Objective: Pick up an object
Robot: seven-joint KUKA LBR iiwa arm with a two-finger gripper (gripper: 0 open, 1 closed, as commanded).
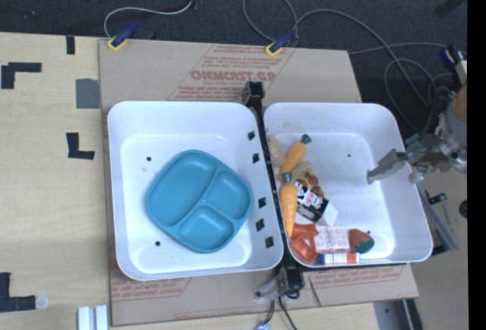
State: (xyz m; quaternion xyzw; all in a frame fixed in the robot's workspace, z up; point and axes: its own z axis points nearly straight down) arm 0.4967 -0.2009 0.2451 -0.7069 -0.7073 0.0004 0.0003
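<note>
Camera view: carrot [288,208] lies lengthwise, near-vertical.

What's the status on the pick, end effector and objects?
End effector over right bin, right side, holding nothing. Toys, carrots included, piled along its left wall, untouched. Blue divided plate in left bin. Path unobstructed.

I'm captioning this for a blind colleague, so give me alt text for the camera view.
Seen from above, the gripper hangs over the right bin's right side, away from toy carrots and small packages piled along its left wall. The left bin holds a blue divided plate.
</note>
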